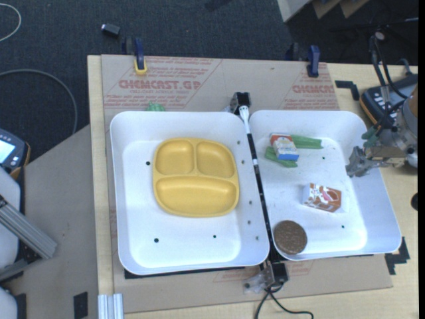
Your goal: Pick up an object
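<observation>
Nearest candidate to the gripper (355,163): a small red-and-white packet (322,197), lying flat on the right bin (382,228) floor, just left of and below the fingertips, apart from them. Its long axis runs roughly left-right with a slight downward tilt toward the right; which end is the top can't be read.

Farther left of the gripper, near the bin's upper area: a small carton (286,147) with red top and blue-white face, long axis roughly up-down in the view. It lies on or against green pieces (305,142), one stretching right toward the gripper and one below-left of the carton.

Well below-left of the gripper, at the bin's lower-left corner: a round brown disc (291,236), flat, touching or overlapping the rim.

Gripper sits over the right bin's right edge, fingertips pointing left; nothing seen between them, and spread or pressed together can't be told at this size.

Far left of the gripper: left bin (133,238) with a yellow divided plate (196,178), three compartments, widest one nearest the camera.
</observation>
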`<action>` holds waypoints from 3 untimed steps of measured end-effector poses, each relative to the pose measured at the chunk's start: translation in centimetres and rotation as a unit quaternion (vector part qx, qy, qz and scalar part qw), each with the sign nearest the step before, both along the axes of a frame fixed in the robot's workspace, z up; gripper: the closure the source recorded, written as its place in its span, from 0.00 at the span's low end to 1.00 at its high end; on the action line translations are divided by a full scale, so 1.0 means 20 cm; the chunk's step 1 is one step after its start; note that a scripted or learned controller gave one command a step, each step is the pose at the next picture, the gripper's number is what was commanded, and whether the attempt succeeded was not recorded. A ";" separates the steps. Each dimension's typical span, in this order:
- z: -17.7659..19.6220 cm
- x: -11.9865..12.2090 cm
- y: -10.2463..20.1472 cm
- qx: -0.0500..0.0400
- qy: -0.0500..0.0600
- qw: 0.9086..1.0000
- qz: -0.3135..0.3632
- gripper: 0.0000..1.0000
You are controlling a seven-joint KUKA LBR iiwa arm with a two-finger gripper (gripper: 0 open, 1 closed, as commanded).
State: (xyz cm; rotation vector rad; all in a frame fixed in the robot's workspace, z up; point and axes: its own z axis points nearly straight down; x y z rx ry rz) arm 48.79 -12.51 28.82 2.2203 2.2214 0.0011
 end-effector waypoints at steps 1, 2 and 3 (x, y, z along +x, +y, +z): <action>0.44 -0.04 0.33 0.000 -0.003 1.000 0.002 1.00; 0.65 -0.04 0.48 0.000 -0.002 1.000 0.001 1.00; 0.94 -0.04 0.65 0.000 -0.003 1.000 0.002 1.00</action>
